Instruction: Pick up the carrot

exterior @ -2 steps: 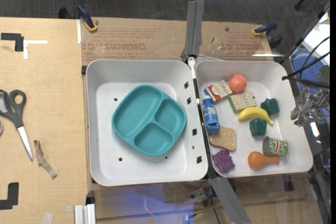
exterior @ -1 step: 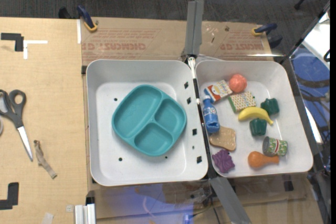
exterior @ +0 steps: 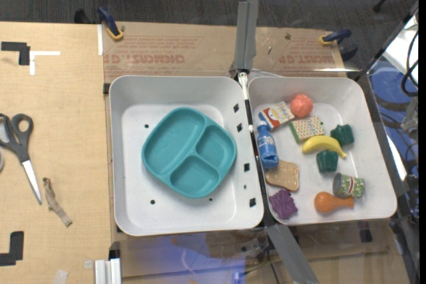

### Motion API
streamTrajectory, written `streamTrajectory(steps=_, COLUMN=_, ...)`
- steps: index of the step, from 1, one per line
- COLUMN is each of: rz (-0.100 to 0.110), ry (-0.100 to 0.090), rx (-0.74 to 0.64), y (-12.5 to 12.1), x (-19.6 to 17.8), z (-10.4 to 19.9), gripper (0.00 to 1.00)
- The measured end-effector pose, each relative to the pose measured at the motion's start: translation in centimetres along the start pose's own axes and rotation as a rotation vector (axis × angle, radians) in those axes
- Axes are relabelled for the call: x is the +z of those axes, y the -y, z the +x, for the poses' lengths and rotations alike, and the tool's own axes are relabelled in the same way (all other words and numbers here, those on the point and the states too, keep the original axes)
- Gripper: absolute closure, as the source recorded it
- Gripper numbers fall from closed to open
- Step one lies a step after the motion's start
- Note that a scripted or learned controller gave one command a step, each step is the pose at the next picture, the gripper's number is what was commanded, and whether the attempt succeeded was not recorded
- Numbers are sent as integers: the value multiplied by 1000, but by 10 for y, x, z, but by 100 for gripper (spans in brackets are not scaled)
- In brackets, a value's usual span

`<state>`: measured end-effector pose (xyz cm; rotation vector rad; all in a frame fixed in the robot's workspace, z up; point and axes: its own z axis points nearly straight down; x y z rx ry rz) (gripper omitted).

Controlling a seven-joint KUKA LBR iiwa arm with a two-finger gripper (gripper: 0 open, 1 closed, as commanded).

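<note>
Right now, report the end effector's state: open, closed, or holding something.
End effector: cannot be told.
The orange plastic carrot lies loose in the right-hand shallow white bin, with nothing gripping it.

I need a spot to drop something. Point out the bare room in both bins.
Left bin: bare floor rings the teal plate, widest along the far wall and the left wall. Right bin: crowded through the middle; bare strips lie along the far wall beyond the red ball and at the right wall.
</note>
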<state>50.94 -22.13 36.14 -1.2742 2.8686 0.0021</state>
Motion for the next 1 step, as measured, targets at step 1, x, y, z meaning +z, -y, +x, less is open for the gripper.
streamTrajectory(steps=1, rz=1, ry=1, rx=-254, y=22, x=21, z=-20, gripper=100)
